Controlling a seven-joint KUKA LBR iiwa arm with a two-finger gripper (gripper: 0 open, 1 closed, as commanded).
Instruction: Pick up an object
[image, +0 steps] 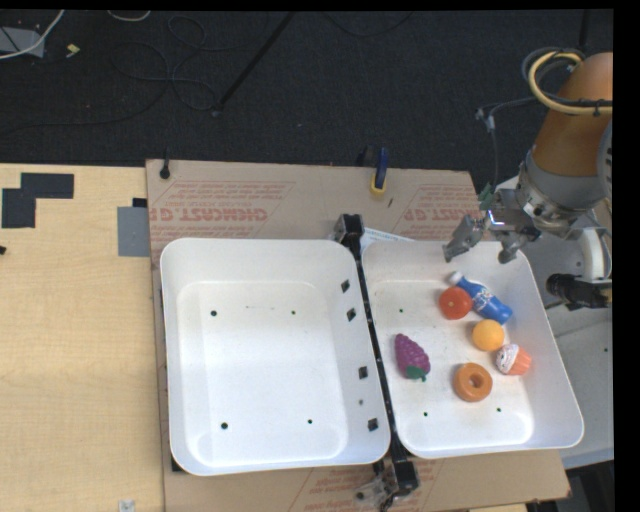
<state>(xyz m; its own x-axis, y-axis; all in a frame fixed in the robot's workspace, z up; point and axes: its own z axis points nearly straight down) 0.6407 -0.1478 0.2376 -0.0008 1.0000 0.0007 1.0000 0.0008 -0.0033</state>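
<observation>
The gripper hangs over the right bin's far rim, fingers spread, holding nothing. Below it lie plastic toys — tomato, blue bottle, orange, doughnut, purple grapes.

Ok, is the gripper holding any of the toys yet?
No, the gripper hangs open over the right bin's back edge, with nothing between its fingers; the blue bottle lies below it.

Above the right bin's far corner the gripper hangs with fingers spread, holding nothing, while a tomato, bottle, orange, grapes, donut and a small cupcake lie below.
</observation>
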